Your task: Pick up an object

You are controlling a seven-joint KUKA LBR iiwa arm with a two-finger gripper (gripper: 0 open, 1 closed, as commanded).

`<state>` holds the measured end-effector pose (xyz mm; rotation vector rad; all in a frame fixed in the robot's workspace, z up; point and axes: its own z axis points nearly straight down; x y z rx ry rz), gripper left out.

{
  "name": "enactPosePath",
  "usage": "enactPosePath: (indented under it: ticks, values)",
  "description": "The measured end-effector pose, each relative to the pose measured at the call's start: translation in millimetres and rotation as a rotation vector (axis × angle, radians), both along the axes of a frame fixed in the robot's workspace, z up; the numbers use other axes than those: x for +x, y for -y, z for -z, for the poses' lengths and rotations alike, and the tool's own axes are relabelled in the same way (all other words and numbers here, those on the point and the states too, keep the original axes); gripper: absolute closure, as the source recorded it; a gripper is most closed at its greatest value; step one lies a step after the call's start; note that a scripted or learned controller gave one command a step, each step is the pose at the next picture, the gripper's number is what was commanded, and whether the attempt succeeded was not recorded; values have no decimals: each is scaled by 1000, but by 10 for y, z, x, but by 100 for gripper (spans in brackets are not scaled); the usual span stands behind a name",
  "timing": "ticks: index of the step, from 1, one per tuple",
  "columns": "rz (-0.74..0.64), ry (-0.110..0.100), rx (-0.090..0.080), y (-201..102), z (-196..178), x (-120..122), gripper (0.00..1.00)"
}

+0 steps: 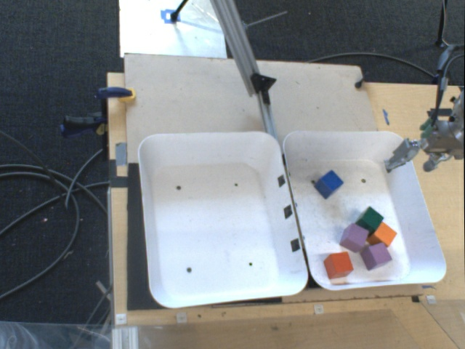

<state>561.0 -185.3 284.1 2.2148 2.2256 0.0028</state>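
Camera view gives us the right bin (414, 195) with six small blocks in it. The blue block (329, 183) sits alone near the bin's middle; the green block (371, 217), orange block (383, 233), two purple blocks (354, 237) and red block (338, 265) crowd the near corner, several touching.

We judge these to be stiff, light cubes, likely wood or foam, not fragile, with flat faces that give good purchase. The blue block looks the easiest target: we would close on two opposite side faces, since nothing stands beside it.

A cube has no long axis; the blue one lies turned diagonally to the bin walls, so the gripper would need a matching twist.

The gripper (429, 157) hangs over the bin's far right rim, grasping nothing, its fingers apparently spread apart.
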Motion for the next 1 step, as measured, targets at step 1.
enactPosePath:
  ticks: [1]
  values:
    - [-3,3,0,-209,-320,-234,0]
